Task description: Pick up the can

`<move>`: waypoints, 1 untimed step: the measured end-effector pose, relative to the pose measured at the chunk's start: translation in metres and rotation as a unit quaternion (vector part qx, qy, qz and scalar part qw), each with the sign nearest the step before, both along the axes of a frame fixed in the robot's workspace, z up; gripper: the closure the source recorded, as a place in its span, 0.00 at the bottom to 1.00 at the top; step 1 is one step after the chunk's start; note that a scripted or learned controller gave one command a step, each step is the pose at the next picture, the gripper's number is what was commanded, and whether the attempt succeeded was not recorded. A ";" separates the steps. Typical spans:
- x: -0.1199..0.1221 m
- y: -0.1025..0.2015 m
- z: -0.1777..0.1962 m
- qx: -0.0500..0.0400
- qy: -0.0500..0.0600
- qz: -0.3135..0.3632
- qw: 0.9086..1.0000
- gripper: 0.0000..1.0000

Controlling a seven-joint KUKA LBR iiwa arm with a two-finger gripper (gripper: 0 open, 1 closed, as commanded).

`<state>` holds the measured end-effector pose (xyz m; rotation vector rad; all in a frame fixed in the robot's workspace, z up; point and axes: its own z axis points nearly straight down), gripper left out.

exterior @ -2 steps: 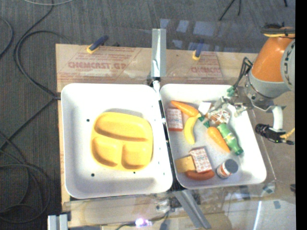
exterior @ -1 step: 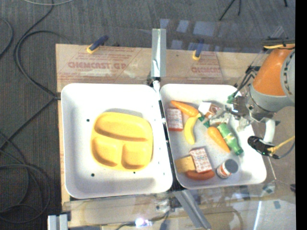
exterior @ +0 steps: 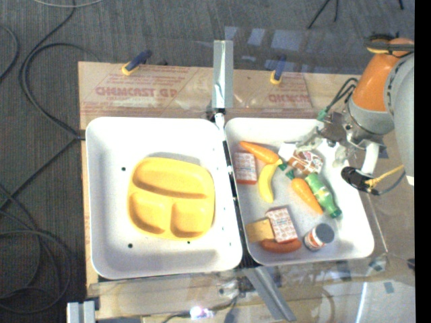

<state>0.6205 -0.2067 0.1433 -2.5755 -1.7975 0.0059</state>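
The can (exterior: 319, 237) lies tipped in the near corner of the right bin (exterior: 363, 247), just beside the green bottle (exterior: 323, 195), looking light, rigid and slick, best pinched across its round body, while the end effector (exterior: 337, 143), whose opening I cannot tell, hangs beyond that bottle.

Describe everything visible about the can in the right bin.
The can is small and round, with a greyish top and a red and white side. It seems to lean, top tipped toward the camera, in the right bin near its front right corner. A red item lies just to its left, seemingly touching it. The gripper is far behind it.
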 end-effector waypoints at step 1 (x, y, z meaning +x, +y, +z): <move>-0.004 0.003 -0.030 0.001 -0.016 -0.049 0.999 0.00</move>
